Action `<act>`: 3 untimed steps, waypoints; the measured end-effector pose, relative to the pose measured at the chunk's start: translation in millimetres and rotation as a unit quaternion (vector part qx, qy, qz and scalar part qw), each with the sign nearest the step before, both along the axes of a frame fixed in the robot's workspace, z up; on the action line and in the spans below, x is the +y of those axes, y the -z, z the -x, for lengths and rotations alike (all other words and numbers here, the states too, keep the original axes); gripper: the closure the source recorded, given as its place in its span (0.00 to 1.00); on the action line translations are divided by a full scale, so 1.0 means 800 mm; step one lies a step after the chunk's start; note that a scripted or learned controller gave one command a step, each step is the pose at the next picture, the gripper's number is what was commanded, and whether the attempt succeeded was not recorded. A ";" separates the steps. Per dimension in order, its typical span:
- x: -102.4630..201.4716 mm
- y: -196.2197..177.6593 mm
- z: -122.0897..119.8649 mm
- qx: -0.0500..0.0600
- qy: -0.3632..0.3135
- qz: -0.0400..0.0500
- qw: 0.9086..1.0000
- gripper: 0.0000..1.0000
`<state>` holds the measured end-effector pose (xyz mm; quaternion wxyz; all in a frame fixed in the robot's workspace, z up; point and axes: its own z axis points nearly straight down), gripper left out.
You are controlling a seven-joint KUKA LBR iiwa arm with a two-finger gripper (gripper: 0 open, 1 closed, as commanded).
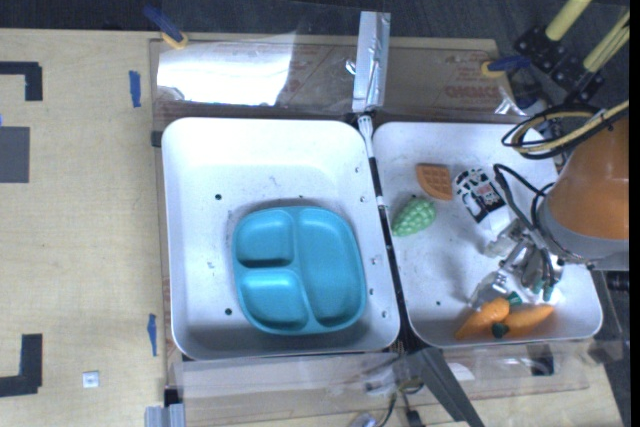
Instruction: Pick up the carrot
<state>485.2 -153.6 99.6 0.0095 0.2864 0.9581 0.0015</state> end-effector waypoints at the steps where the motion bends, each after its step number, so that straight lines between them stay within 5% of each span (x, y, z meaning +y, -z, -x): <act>1: -0.008 -0.011 0.006 0.007 0.152 -0.002 0.988 0.00; 2: 0.037 -0.028 0.006 0.007 0.234 -0.003 0.972 0.00; 3: 0.016 0.015 0.005 0.007 0.127 -0.003 0.992 0.00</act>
